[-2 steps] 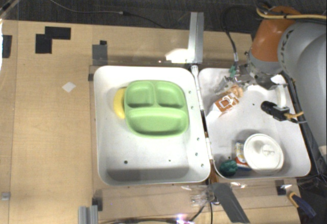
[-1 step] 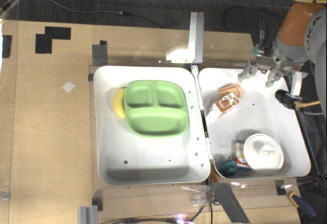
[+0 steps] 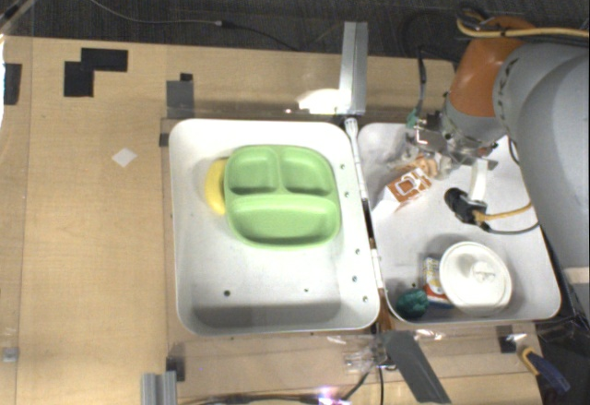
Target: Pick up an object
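- Fingers on the gripper [image 3: 430, 147]: you cannot tell whether they are apart or closed; they sit low over the right bin's [image 3: 539, 302] far corner.
- Nothing looks lifted, so the pick is yet to do.
- Nearest candidate: a small flat orange-and-white packet [image 3: 408, 184], just beside the gripper.
- Others: a smooth round white bowl [image 3: 473, 274] and a teal lump [image 3: 412, 302].
- A glossy green divided plate [image 3: 277, 196] lies in the left bin [image 3: 198, 297].

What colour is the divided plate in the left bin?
Light green divided plate, seen clearly in the camera view.
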Robot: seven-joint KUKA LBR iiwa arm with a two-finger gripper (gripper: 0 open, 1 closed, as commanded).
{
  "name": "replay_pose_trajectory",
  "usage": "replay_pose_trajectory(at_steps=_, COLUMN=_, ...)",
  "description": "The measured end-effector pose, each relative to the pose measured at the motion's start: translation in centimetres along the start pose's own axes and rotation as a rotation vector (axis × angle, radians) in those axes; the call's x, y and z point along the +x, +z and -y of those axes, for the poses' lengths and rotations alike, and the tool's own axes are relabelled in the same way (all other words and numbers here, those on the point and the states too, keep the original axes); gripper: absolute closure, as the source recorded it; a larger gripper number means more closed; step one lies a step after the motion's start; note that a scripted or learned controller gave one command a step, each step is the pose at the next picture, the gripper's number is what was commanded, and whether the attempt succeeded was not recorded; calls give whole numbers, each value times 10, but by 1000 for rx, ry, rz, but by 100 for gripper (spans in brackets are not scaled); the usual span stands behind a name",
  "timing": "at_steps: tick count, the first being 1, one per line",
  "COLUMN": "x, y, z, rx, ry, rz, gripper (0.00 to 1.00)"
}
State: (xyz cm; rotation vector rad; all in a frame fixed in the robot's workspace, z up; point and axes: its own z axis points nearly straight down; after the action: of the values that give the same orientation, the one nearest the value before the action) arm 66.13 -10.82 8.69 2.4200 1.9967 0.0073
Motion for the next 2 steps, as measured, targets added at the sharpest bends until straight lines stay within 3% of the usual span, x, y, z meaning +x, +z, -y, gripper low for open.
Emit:
replay_pose_trajectory(at_steps=1, x=15, y=0, z=19, rx=1, ry=-13, rz=0, gripper=0)
replay_pose_trajectory(at_steps=2, x=15, y=-13, z=16, rx=-6, ry=-13, rz=1, gripper=100)
